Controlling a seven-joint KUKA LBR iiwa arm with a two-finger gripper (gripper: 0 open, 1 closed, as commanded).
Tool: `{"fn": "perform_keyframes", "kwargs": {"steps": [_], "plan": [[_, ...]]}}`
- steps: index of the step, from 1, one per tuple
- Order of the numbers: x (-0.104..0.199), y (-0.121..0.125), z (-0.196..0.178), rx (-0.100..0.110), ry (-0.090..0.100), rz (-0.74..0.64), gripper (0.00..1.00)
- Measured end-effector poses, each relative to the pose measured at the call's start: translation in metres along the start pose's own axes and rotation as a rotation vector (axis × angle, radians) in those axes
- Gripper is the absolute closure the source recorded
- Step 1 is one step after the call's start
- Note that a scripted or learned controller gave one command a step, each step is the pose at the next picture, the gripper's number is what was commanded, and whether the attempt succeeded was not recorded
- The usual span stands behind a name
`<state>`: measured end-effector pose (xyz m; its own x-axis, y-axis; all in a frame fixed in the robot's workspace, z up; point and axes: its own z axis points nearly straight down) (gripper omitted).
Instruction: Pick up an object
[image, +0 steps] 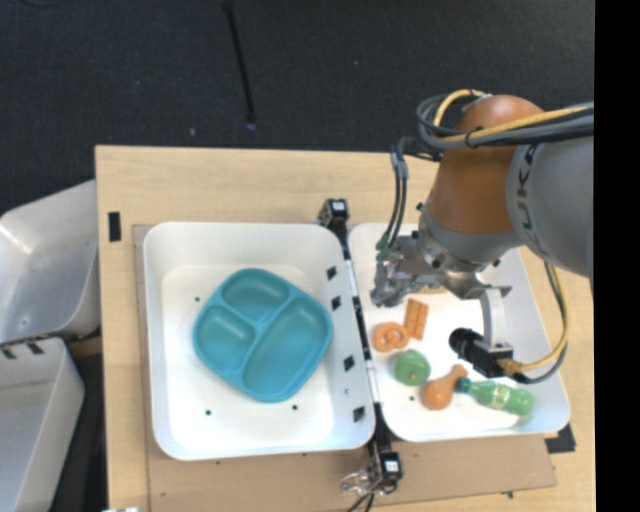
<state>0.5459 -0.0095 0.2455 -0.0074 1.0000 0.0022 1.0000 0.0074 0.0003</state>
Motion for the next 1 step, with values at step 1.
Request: {"fn": "perform_keyframes", "kwargs": {"steps": [1], "plan": [[0.0498,-0.0095,0.0111,0.001,-0.002,0.002,1.0]]}}
